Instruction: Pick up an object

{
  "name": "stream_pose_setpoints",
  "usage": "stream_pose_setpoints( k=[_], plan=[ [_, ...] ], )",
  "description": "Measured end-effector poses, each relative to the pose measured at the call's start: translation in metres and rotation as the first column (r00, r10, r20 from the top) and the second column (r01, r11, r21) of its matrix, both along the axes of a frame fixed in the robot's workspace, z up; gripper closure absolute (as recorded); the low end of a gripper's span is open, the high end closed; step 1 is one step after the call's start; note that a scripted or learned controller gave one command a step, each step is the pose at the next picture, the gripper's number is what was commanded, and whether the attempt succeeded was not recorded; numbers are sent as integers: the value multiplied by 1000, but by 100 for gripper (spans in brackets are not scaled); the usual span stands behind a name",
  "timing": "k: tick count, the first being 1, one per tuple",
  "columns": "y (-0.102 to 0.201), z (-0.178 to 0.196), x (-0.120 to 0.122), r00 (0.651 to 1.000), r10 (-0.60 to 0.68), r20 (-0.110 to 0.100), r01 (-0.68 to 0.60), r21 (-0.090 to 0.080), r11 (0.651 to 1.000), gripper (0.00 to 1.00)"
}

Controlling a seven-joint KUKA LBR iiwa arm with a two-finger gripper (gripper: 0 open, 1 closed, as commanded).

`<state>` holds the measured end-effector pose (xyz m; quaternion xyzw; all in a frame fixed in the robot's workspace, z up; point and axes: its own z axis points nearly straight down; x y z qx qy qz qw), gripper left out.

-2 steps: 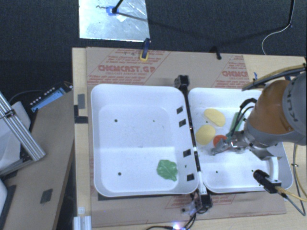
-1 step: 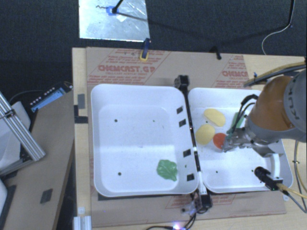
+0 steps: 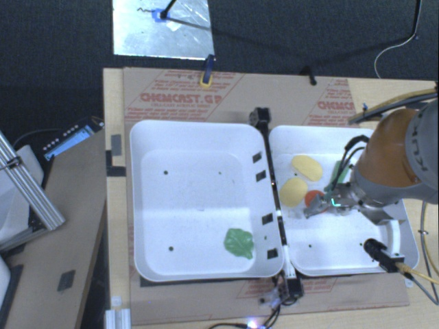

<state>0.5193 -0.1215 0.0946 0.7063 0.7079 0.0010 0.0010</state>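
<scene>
— What is seen on the left side of the worktop (image 3: 116,204)?

— A left bin (image 3: 199,136) is seen there, and a green object (image 3: 239,242) is found lying near its lower right corner, close to the divider between the two bins.

— And further right?

— A right bin (image 3: 343,256) is set just beside the first. In its upper left part two yellow objects are found: an upper yellow object (image 3: 306,167) and a lower yellow object (image 3: 293,191), near each other. A small red object (image 3: 313,197) is seen touching the lower yellow one on its right.

— Where is the end effector?

— The end effector (image 3: 317,209) is lowered into the right bin, right at the red object. The arm (image 3: 387,160) is reached in from the right. How wide the end effector stands cannot be told, and no object is shown to be held.
</scene>
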Motion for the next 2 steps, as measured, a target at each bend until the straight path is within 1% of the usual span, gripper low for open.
stream_pose_setpoints(
  k=[1,2],
  plan=[
    [35,-10,75,1000,7,5,-7,1,1000,0],
    [32,2,73,1000,3,3,-3,0,1000,100]
  ],
)
